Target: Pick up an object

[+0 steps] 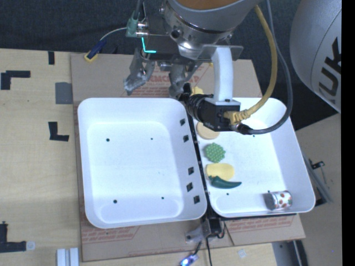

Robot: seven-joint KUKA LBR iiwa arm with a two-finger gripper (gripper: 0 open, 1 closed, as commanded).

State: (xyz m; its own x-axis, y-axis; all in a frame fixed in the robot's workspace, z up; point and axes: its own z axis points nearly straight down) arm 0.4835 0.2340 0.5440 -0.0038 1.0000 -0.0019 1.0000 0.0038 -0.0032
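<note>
Fingers (135, 79) of the gripper (156, 82) stood spread wide with nothing between them, hanging over the brown cardboard sheet (100, 76) just beyond the far edge of the left bin (89, 148). One fingertip lay near that bin's far edge towards its middle, and the other was close to the far corner where the two bins met. A black unit (213, 111) fixed to the arm on a white bracket (223, 73) reached over the far left corner of the right bin (294, 159), with a yellowish hose (272, 87) looping from it over that bin's far edge. All the loose things lay in the right bin. A tan disc (206, 131) sat near the far left corner, partly under the black unit. Along the left wall, nearer the front, came a green studded ball (214, 151), then a yellow piece (220, 170) touching a dark green pepper-shaped piece (227, 184). A small can (277, 200) with red and white markings lay on its side in the near right corner, well apart from the rest. Just beyond the right bin's far left corner a yellow scrap (197, 92) showed beside the gripper.
</note>
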